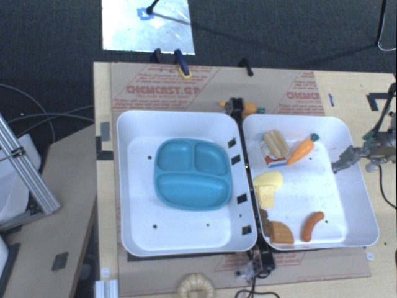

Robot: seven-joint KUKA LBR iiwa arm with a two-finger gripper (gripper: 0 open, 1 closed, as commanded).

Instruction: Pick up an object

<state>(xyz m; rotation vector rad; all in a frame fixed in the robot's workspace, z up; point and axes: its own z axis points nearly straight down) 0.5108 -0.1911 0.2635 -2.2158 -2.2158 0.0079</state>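
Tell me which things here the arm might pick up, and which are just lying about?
For the job: pincer, carrot, sausage, cheese wedge, waffle, bread roll.

Just lying about: blue divided plate, cardboard sheet, foil square.

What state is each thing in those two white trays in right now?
Blue three-compartment plastic plate: flat in the left white bin, nothing on it.
Orange toy carrot: lying slanted.
Red toy sausage: lying loose.
Yellow toy cheese wedge: resting by the divider.
Brown toy waffle: flat.
Grey gripper: above the right bin's edge.
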